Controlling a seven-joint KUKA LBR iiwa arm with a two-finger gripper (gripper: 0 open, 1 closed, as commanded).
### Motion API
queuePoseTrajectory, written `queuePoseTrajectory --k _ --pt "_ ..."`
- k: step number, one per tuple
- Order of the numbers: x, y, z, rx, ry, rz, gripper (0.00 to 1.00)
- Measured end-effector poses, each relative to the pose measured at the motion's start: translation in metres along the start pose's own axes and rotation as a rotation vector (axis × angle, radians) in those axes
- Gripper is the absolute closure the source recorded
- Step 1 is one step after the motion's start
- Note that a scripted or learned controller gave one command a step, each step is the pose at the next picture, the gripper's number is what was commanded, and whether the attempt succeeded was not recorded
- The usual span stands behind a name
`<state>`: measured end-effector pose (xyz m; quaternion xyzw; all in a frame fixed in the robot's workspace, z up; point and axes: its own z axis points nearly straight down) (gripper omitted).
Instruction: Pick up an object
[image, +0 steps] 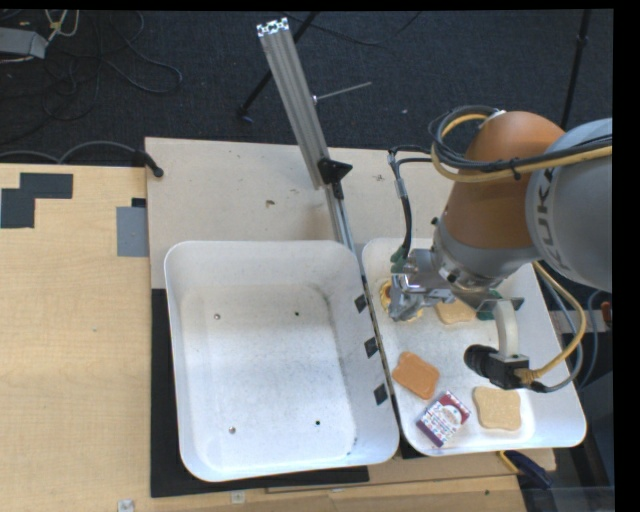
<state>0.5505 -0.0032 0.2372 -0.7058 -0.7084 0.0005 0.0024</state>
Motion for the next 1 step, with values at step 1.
queuePoseTrajectory --k 1 --pt "0.0511 -0.0095 0.0131 0.002 -0.001 0.0 1.0"
